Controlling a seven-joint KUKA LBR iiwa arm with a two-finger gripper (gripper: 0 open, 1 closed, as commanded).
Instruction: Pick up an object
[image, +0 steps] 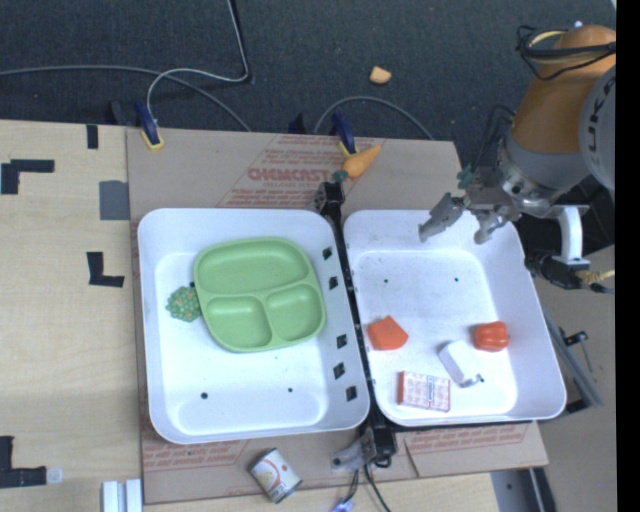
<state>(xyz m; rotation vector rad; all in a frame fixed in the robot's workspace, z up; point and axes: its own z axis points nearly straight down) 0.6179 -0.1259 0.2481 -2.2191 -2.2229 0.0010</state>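
My gripper (462, 227) hangs open over the far edge of the right bin (430, 262), with nothing between its two grey fingers. Below it in that bin lie an orange wedge (387, 333), a red-orange block (490, 337), a white cylinder (460, 362) and a pink patterned packet (425, 391). All of these sit near the bin's front half, well apart from the gripper.
The left bin (170, 300) holds a green divided plate (262, 293) with a small green bumpy ball (184, 303) at its left side. A toy carrot (360, 159) lies on the cardboard behind the bins. A small can (275, 474) rests in front of them.
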